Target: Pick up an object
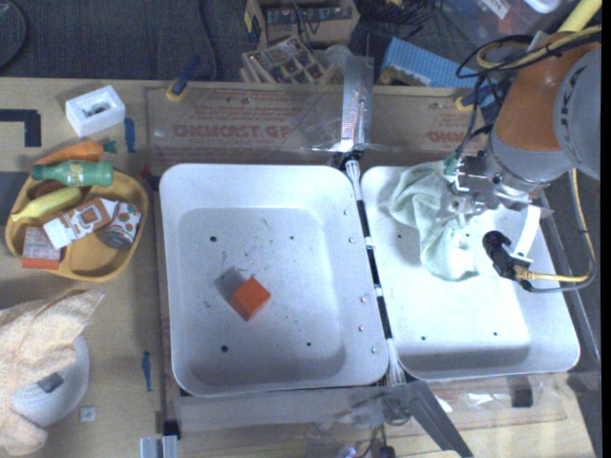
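Note:
An orange block (251,299) lies in the left bin (191,198), left of its middle, next to a small grey patch. A crumpled pale green cloth (418,213) lies in the upper part of the right bin (496,342). My gripper (466,198) is right over the cloth's right side, touching or pressed into its folds. The cloth bunches up around the gripper's tip and hides it. A strip of the cloth runs down below the gripper toward the bin's middle.
The arm's grey wrist and orange band (535,113) reach in from the upper right. A black and yellow cable (520,270) hangs over the right bin. A bowl of toy food (76,222) sits left of the bins, with a beige cloth (38,342) below it.

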{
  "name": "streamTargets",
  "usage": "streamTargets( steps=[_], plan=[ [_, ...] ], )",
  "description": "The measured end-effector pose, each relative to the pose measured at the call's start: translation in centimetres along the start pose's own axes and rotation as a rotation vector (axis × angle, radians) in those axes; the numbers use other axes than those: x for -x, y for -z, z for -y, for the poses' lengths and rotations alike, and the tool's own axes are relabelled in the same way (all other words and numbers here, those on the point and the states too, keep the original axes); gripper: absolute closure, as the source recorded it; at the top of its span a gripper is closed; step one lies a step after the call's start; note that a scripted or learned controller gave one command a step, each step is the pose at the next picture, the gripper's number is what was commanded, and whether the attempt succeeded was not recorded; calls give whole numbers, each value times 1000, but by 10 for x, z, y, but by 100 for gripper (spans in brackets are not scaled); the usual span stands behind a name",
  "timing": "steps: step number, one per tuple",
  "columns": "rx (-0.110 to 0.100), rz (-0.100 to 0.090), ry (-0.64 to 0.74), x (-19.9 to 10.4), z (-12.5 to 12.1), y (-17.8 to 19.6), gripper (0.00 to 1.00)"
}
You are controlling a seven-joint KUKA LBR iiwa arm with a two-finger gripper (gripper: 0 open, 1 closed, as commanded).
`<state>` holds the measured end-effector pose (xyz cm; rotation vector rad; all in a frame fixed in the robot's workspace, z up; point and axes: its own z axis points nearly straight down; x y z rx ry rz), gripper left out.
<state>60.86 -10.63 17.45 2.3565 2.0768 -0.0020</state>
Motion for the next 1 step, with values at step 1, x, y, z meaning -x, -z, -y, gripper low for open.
streamTargets(
  steps=[1],
  plan=[
    [3, 1, 148, -28, 11, 51, 100]
  ],
)
